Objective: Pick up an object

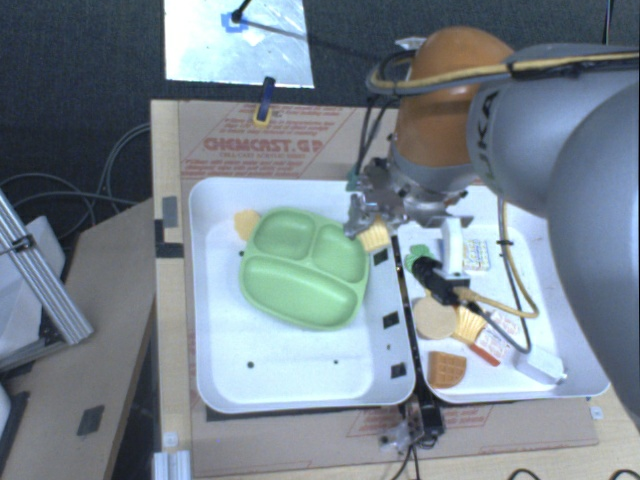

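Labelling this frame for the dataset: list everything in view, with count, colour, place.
white bins: 2, white, side by side on the bench
divided plate: 1, green, left bin
yellow piece: 1, yellow, left bin, at the plate's upper left edge
round disc: 1, tan, right bin
waffle piece: 1, orange-brown, right bin, near front
small mixed items: several, mixed colours, right bin, too cluttered to name
cardboard sheet: 1, brown, under the bins
arm: 1, grey with orange band, from right
gripper: 1, over the bins' divide, a yellow bit at its tip

Brown cardboard sheet point(262, 136) under the bins: red print, seemingly "CHEMCAST GP"; smaller lines below unreadable.
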You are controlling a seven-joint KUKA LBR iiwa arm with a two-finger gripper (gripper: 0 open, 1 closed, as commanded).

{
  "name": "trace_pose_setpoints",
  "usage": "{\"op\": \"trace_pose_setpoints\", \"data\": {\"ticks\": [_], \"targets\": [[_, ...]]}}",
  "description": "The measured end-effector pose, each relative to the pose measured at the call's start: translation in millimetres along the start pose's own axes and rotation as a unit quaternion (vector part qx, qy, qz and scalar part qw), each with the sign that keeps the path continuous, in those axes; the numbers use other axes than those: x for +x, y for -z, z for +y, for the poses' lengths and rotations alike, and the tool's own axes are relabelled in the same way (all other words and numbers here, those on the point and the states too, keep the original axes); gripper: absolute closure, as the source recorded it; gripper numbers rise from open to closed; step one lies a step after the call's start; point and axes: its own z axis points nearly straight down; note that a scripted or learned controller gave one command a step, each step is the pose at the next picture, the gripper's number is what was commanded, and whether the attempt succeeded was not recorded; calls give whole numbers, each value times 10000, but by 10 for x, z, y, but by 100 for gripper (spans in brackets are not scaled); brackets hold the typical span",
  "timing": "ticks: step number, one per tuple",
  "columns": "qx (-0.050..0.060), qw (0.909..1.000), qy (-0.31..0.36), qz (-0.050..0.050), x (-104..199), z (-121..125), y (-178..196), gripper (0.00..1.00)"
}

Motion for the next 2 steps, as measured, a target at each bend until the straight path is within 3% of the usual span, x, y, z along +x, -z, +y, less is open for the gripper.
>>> {"op": "trace_pose_setpoints", "data": {"ticks": [2], "targets": [[-21,10000,-3,4,53,144,109,100]]}}
